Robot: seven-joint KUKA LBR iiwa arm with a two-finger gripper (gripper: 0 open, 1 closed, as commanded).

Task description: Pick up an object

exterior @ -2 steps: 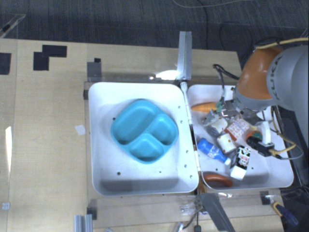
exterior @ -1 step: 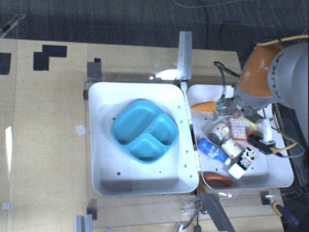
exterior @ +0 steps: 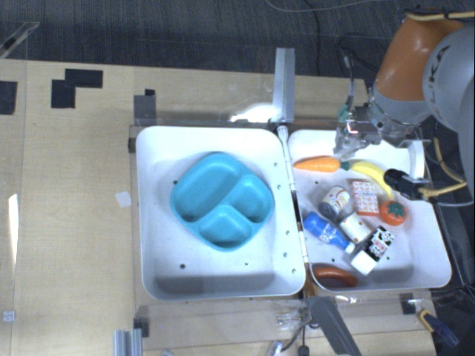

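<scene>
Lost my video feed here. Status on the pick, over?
Gripper low over right bin, above carrot and banana. Nothing seen held. Can and tomato crowd close by.

Divided plate (exterior: 223, 201) in left bin (exterior: 152, 269)

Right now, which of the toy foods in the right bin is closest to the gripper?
The banana, just under the gripper. The carrot lies a little further left, and the tomato sits lower down.
</scene>
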